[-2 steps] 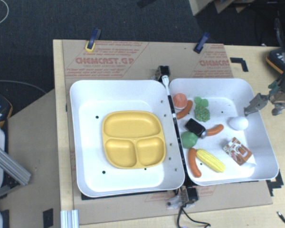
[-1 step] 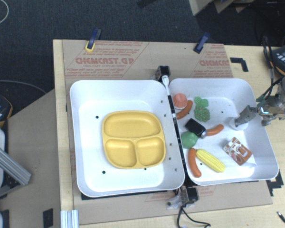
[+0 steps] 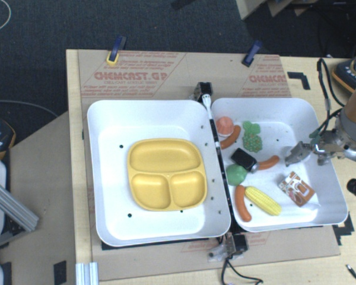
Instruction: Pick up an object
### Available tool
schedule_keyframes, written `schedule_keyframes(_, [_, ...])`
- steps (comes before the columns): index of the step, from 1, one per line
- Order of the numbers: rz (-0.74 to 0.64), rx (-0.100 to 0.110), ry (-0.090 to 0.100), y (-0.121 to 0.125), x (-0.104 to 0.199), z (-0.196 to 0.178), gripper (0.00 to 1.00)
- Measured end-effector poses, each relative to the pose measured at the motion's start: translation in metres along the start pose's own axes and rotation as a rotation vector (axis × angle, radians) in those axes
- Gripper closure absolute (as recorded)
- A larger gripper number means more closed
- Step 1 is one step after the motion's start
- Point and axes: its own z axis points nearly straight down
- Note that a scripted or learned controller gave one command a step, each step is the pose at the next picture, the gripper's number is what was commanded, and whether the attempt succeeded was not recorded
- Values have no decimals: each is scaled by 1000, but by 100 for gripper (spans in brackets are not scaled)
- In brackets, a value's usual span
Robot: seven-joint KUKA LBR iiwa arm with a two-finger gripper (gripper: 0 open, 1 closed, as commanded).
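We are seeing a cardboard-covered counter [image 3: 166, 70] standing on dark carpet [image 3: 77, 16]; our jaws' state is unclear as the gripper [image 3: 301, 153] is hovering by the right bin's [image 3: 329, 209] right edge, toys [image 3: 258, 199] lying inside.

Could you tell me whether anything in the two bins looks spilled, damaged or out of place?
Nothing stands out. The yellow tray sits flat in the left bin; the toy foods, such as the corn and the black block, lie loosely scattered inside the right bin.

A bench [image 3: 166, 70] covered with printed brown board carries two white bins. The left bin [image 3: 107, 177] and right bin [image 3: 326, 209] sit touching.
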Motion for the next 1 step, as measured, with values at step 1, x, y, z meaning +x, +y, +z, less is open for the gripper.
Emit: schedule_keyframes(1, [0,0,0,-10,-3,55,0])
